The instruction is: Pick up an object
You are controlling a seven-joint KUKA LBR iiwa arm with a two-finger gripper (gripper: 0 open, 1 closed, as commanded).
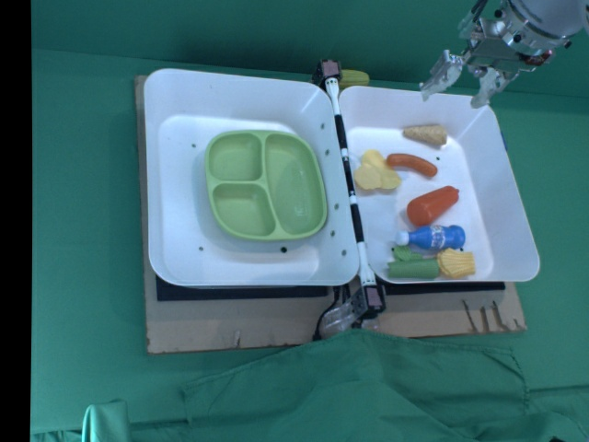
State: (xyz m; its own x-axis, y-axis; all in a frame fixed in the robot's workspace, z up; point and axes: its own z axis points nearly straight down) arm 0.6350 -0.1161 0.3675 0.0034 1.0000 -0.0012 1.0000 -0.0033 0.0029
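Note:
My gripper (462, 79) hangs open above the far edge of the right bin (511, 205), with nothing between its fingers. Below it in that bin lie a tan cone-shaped piece (426, 134), a thin orange sausage (411, 164), a yellow lumpy toy (375, 172), a fat red sausage (433, 205), a blue bottle (434, 238), a green pod (413, 268) and a yellow corn piece (456, 263). The cone is the closest object to the gripper, just below and to its left.
The left bin (184, 109) holds a light green divided plate (266, 185). A black-and-white divider (346, 168) runs between the bins. A small yellow-green object (353, 77) lies just behind the right bin's far corner. Green cloth (368, 385) is bunched at the front.

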